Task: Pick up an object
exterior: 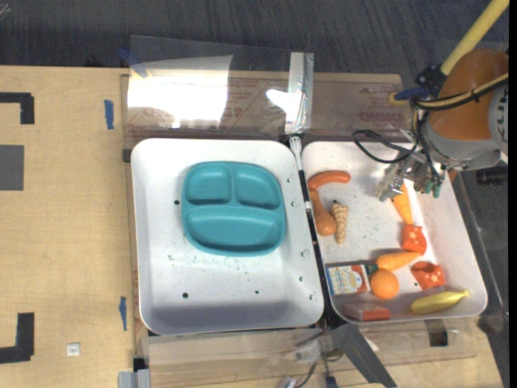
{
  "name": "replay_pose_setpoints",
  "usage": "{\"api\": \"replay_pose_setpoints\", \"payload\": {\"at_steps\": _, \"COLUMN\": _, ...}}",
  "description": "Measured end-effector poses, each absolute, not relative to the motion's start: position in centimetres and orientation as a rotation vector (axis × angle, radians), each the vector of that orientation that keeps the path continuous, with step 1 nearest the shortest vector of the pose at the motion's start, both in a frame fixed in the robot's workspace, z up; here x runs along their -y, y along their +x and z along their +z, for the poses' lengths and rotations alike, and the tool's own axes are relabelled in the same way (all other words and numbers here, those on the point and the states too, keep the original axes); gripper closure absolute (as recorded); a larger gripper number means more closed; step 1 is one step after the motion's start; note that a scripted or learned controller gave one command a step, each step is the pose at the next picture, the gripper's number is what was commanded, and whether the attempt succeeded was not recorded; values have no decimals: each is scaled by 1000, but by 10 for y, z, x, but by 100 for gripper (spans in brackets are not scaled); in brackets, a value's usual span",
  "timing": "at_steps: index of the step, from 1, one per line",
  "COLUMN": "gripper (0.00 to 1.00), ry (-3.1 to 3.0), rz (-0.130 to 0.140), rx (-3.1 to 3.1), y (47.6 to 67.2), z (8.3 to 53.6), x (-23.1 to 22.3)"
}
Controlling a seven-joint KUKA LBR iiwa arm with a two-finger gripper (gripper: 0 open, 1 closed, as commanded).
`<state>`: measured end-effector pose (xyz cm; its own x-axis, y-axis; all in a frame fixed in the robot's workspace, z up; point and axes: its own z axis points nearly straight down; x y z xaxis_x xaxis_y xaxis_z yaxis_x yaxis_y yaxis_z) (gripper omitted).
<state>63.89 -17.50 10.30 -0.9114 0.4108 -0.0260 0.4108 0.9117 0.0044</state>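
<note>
While the hand (393, 187) hovers low in the right bin (472, 253), just beside an orange carrot piece (402, 206), nothing shows between its fingers; their spread I cannot tell. Picking remains undone.

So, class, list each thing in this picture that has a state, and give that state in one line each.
teal divided plate: upright in the left bin, compartments bare
banana: lying flat in the right bin
small carton: lying on its side
gripper: low over the right bin, near an orange carrot piece
</note>
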Motion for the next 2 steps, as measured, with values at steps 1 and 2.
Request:
{"api": "replay_pose_setpoints", "payload": {"at_steps": 1, "gripper": 100, "ry": 311, "rz": 0, "rx": -3113, "y": 655, "z": 89, "x": 144}}
{"api": "replay_pose_setpoints", "payload": {"at_steps": 2, "gripper": 0, "ry": 312, "rz": 0, "rx": -3116, "y": 654, "z": 88, "x": 144}}
